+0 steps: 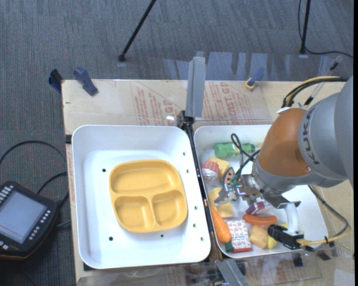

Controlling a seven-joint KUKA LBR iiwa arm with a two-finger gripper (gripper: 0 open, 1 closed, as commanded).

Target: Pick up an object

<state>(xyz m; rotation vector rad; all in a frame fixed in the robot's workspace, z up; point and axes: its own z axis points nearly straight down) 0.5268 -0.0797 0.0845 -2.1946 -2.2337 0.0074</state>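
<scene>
My pincer (231, 190) hangs low in the right bin (313, 210), just above the toy food (227, 210); whether it grips anything I cannot tell. Nothing looks lifted yet.

1. Arm (337, 136): grey, entering from three o'clock and sloping down toward eight o'clock.
2. Orange band (286, 145): wraps the arm just above the wrist, at its nine o'clock end.
3. Wrist (268, 186): grey, angled downward.
4. Gripper (231, 189): at the wrist's nine o'clock side, metallic, low; finger state unreadable.
</scene>
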